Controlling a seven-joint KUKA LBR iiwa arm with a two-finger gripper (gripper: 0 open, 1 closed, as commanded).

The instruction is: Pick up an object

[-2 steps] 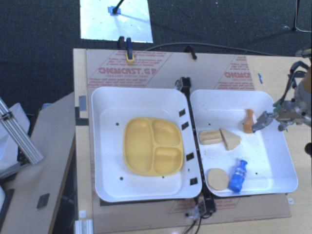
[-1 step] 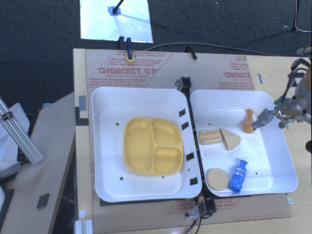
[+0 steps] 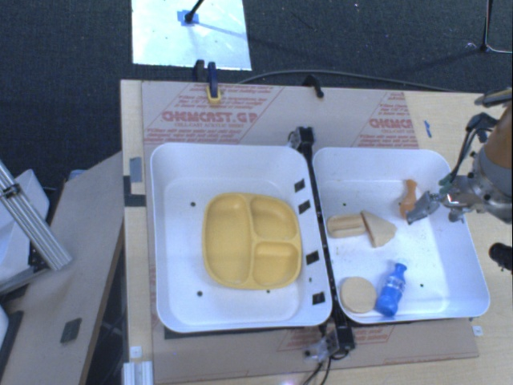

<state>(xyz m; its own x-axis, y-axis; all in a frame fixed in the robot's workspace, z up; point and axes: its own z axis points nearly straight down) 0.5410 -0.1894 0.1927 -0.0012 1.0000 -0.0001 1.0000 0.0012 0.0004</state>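
The right bin (image 3: 461, 247) holds several small objects. A small orange piece (image 3: 409, 195) lies near its far right. Two tan wedge-shaped pieces (image 3: 362, 227) lie side by side in the middle. A round tan disc (image 3: 358, 294) and a blue bottle (image 3: 391, 289) lie near the front wall. My gripper (image 3: 423, 208) reaches in from the right and hangs low, just to the right of the orange piece and close to it. Nothing shows held in it.
The left bin (image 3: 172, 215) holds a yellow divided plate (image 3: 252, 241). A black clip strip (image 3: 313, 223) joins the two bins. The bins stand on a cardboard sheet (image 3: 240, 115) on the bench, with a blue-and-yellow clamp (image 3: 212, 83) at its far edge.
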